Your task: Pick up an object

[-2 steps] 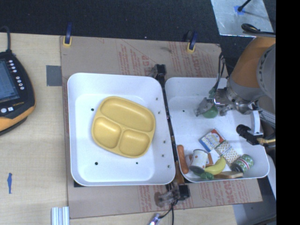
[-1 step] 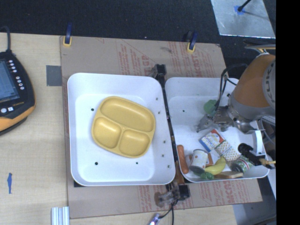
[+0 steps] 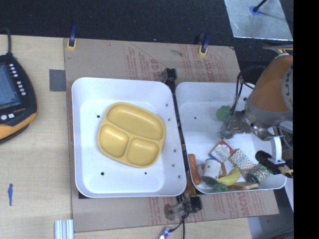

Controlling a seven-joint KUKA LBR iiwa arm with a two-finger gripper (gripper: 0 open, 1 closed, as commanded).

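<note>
Brown cardboard sheet (image 3: 124, 59) covers the bench mid-frame, with two white bins on it side by side.

Left bin (image 3: 89, 180), centre-left of the frame: just one yellow three-compartment plate (image 3: 131, 134), lying flat and slightly rotated, about in the middle.

Right bin (image 3: 199, 101), centre-right: all the small stuff is crowded into its lower part.

Arm (image 3: 271, 91) comes in from the right edge, with the orange band over the bin's right side. Gripper (image 3: 231, 130) is down inside the right bin, roughly mid-bin. Can't tell if it's wide or narrow from this angle, and I see nothing in it.

Pendant (image 3: 12, 98), black and orange, sits at the left edge of the frame, off the cardboard.

Pickable items, all in the right bin:
- green lump (image 3: 224, 113), just up-left of the gripper; contact unclear
- banana (image 3: 229, 177), near the bottom rim
- white can (image 3: 211, 169), just left of the banana
- patterned box (image 3: 240, 159), above the banana
- small carton (image 3: 222, 150), below the gripper, beside the patterned box
- green tin (image 3: 258, 175), lower right corner
- carrot (image 3: 192, 166), along the bin's left wall
</note>
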